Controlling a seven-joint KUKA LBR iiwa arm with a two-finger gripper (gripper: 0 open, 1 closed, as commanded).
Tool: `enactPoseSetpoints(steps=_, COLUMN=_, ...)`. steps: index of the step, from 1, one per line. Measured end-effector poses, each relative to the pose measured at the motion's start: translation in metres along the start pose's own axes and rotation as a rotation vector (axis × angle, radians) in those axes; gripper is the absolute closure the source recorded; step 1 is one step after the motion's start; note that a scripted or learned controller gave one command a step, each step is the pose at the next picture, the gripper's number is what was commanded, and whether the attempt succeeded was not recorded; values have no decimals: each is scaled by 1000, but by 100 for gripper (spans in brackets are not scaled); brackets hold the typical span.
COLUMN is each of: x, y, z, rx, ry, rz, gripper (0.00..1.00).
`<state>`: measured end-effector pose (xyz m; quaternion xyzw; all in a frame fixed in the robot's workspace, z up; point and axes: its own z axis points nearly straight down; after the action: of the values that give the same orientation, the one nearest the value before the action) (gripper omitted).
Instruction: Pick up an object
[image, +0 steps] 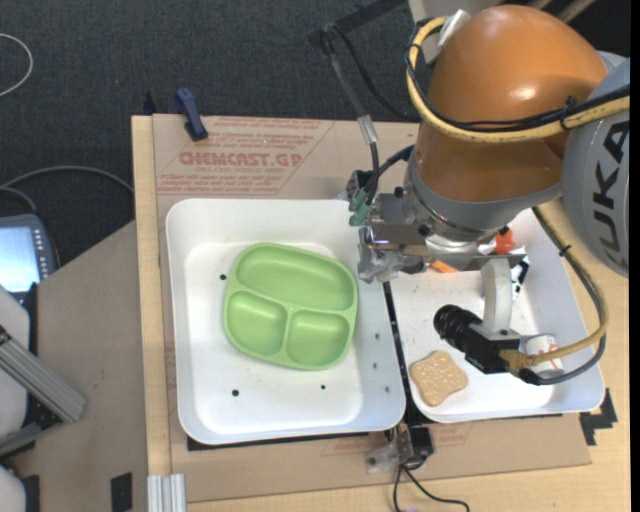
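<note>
Counter (250, 160) is carrying two white bins. Tool (390, 248) is hanging over their shared rims, hidden by the wrist, so I can't tell its opening or load. Tan cracker (438, 377) is lying in the right-hand bin (572, 305), green plate (290, 305) in the left bin (182, 330). Risk: descending here, it's likely striking rim and grabbing nothing.

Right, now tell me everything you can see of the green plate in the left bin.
The green plate is pale lime, smooth and matte, and looks like moulded plastic. It has a rounded outline with a raised rim, and low ridges split it into three compartments: one long one on the far side and two smaller ones nearer the camera. It lies flat, right side up and turned slightly askew, on the floor of the left bin, toward that bin's right wall. Only the bin floor touches it.
</note>
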<state>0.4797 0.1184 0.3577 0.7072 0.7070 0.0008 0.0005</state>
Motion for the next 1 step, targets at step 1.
enactPoseSetpoints(steps=1, x=0, y=0, z=-10, rx=-1, ry=0, rz=0, gripper=100)
